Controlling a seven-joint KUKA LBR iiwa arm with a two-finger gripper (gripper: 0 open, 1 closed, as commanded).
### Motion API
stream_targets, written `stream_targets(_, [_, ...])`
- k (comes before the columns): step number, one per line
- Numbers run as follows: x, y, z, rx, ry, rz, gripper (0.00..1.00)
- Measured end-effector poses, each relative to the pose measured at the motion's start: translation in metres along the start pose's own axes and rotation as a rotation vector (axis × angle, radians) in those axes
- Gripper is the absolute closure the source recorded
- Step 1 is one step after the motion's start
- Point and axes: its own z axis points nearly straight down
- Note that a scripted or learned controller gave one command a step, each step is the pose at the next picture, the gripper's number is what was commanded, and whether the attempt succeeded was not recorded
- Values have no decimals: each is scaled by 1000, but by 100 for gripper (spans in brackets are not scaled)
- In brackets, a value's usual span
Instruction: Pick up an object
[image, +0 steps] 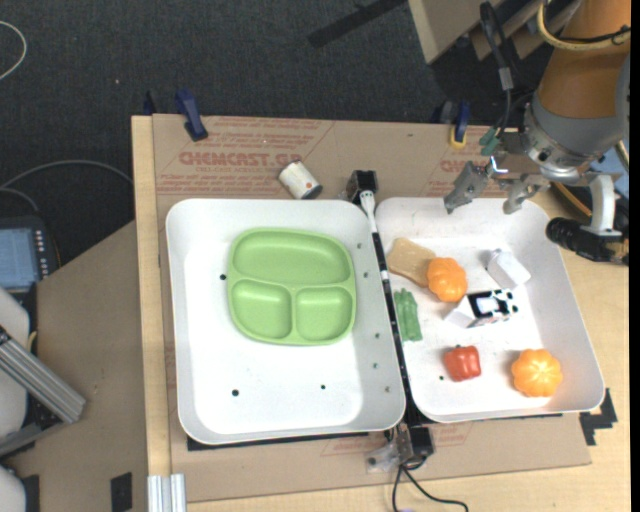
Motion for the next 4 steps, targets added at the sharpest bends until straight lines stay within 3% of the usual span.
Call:
stream_targets(1, [25, -93, 79, 16, 4, 2, 0])
stream_targets(2, [26, -155, 74, 9, 2, 3, 0])
stream_targets(3, [2, -154, 158, 10, 2, 4, 0])
stream_targets(4, [3, -152, 144, 0, 0, 2, 100])
